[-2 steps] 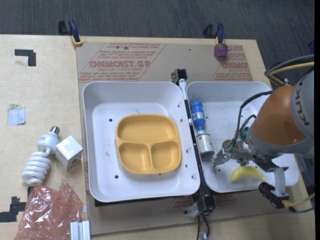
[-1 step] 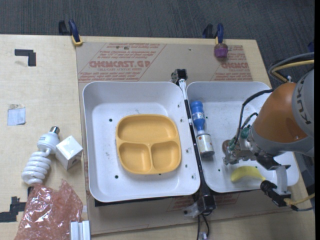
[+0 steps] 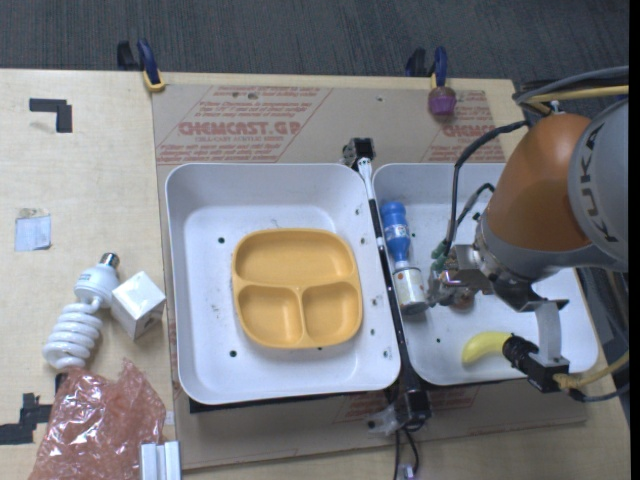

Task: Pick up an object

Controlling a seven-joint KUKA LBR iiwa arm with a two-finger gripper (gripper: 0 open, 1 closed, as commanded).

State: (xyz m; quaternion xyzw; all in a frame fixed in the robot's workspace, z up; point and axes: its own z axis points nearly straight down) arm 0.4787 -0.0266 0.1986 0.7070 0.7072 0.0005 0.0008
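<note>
1. Camera view: gripper [image 3: 452,286] is low in the right bin [image 3: 560,353], near the left wall, with the arm's orange band above it. Cannot tell how far open it is, or whether it has anything in hold.
2. Candidate objects in the right bin: blue-and-white bottle [image 3: 398,243] lying along the left wall, its grey end just beside the gripper; yellow banana [image 3: 485,347] near the front, apart from the gripper.
3. Left bin [image 3: 200,348] carries a yellow divided tray [image 3: 297,288].
4. Risk: bottle sits tight against the bin wall, so a finger may strike the wall or land on top of the bottle.
5. Risk: the rounded bottle could roll or squirt out on closing.
6. Risk: banana is untouched; lifting from here may come up empty.
7. Writing: "CHEMCAST G P" in red on the brown sheet [image 3: 250,118] over the table; "KUKA", partly cut off, on the arm [image 3: 600,203].
</note>
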